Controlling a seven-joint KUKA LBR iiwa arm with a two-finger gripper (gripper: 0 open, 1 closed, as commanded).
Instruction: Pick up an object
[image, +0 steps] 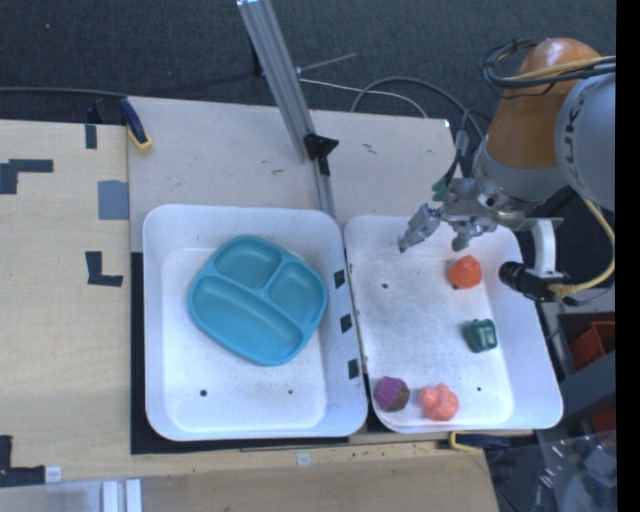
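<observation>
My gripper (438, 235) hangs over the back of the right bin (400, 320), its two fingers spread apart with nothing between them. An orange-red round object (463, 272) lies just right of and in front of the fingertips. A small green block (481, 335) sits further forward near the right wall. At the front of the bin a purple ball (391, 393) and a pink-orange lump (439, 402) lie side by side.
The left bin (165, 330) holds a blue divided plate (258, 298). A grey metal pole (285, 85) slants down to the bins' back edge. Cables loop behind the arm at the top right.
</observation>
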